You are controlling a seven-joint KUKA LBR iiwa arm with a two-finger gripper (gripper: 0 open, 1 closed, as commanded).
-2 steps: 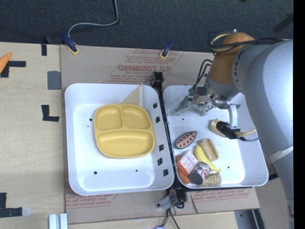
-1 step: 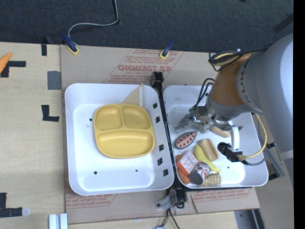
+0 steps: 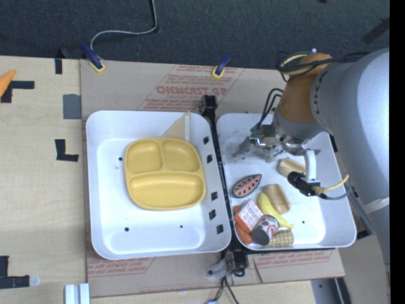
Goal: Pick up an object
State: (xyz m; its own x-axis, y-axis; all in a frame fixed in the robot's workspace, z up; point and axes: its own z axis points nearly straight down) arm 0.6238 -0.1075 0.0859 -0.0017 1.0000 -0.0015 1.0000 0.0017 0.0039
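My gripper (image 3: 247,147) hangs low over the upper left part of the right bin (image 3: 329,223), above bare white floor. Nothing shows in its grasp. A beige block (image 3: 290,166) lies just right of it, partly behind a black cable. Below it sit a brown-pink oval piece (image 3: 247,185), a tan bread roll (image 3: 278,197), a yellow banana (image 3: 271,211), a red-and-white packet (image 3: 247,217), a dark can (image 3: 262,231) and a waffle-like piece (image 3: 283,237), all crowded in the bin's lower left.
The left bin (image 3: 104,189) holds a yellow divided plate (image 3: 165,173). A black divider (image 3: 214,163) runs between the bins. The grey arm (image 3: 354,125) with its orange band (image 3: 297,100) covers the right bin's upper right.
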